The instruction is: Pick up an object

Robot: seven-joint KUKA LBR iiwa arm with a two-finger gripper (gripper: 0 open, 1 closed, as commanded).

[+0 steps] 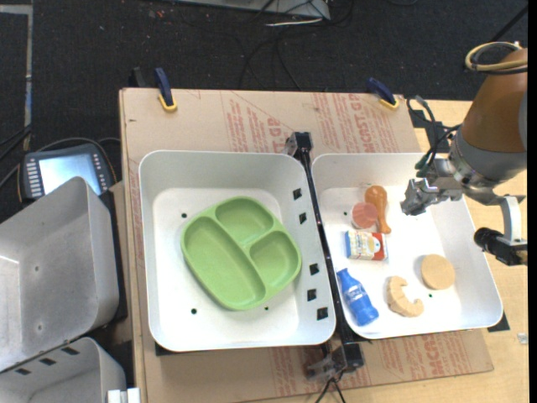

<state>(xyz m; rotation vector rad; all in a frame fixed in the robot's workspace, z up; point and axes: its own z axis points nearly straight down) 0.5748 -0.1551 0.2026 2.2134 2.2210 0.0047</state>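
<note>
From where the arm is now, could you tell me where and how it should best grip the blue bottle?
Grip the blue bottle across its middle, coming straight down. It lies flat and slanted in the right bin, near the divider; the fingers should close across its narrow width. The gripper would have to travel there.

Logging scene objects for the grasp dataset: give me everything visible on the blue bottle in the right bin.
The blue bottle is small and looks like plastic, bright blue with a lighter band or label around its middle. It lies on its side on the floor of the right bin, near the bin's left wall, long axis running from upper left to lower right. A small white and red carton lies just above it, seemingly apart, and a tan curved piece lies apart to its right. The claw is well away from it.
</note>
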